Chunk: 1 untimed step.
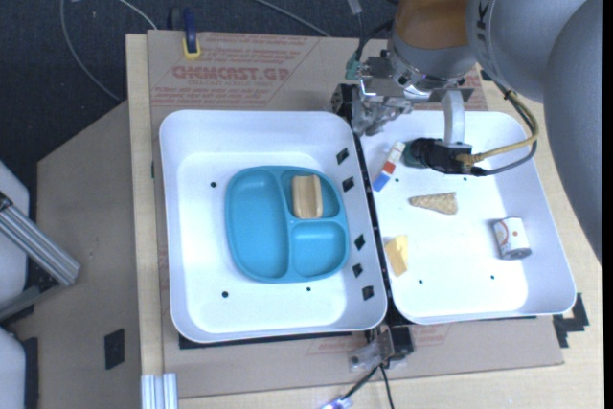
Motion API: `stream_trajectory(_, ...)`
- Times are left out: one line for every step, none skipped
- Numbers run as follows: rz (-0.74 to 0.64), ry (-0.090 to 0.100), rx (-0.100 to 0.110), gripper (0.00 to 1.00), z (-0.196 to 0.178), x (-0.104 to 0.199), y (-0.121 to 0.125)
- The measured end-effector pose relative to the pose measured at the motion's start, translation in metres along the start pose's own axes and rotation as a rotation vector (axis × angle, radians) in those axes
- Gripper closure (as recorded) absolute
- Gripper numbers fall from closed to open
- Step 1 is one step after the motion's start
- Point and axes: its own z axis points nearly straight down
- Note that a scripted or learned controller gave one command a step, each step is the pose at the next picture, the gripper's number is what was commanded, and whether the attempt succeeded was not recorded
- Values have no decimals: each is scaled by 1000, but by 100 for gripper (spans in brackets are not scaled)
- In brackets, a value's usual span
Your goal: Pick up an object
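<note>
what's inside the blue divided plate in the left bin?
The blue divided plate holds one tan bread-like piece, lying in its upper-right compartment. The other two compartments show bare blue. Whatever lies beneath the piece is covered.

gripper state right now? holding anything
gripper: cannot be told; it sits at the back edge where the two bins meet, with nothing seen held.

Small white can [511,238] sideways, right bin [536,292]

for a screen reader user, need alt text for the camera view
A grey and orange robot arm's hand hovers at the back of two white bins: the left bin holds a blue divided plate, the right bin several small objects.
</note>
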Motion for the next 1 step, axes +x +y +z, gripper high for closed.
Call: stream_trajectory(1, -1, -4, 100, 11, 47, 7)
